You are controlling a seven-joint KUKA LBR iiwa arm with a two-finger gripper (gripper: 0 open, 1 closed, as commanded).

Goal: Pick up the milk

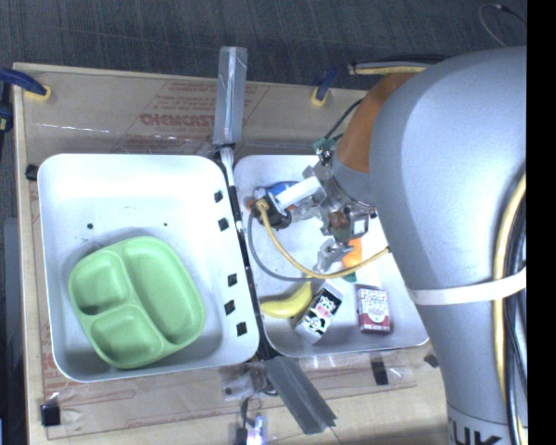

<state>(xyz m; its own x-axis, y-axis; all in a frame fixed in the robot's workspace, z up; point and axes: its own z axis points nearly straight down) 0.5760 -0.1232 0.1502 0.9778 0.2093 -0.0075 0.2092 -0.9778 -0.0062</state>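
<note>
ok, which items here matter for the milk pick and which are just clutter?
Job:
milk carton, cow-patterned, near the right bin's front
gripper, above the right bin

Clutter:
banana, touching the milk carton
red box
orange item, partly hidden by the gripper
green tray, in the left bin

Two white bins [130, 170] – one green tray [134, 299], banana [287, 302], milk carton [320, 313], red box [373, 309]
</note>
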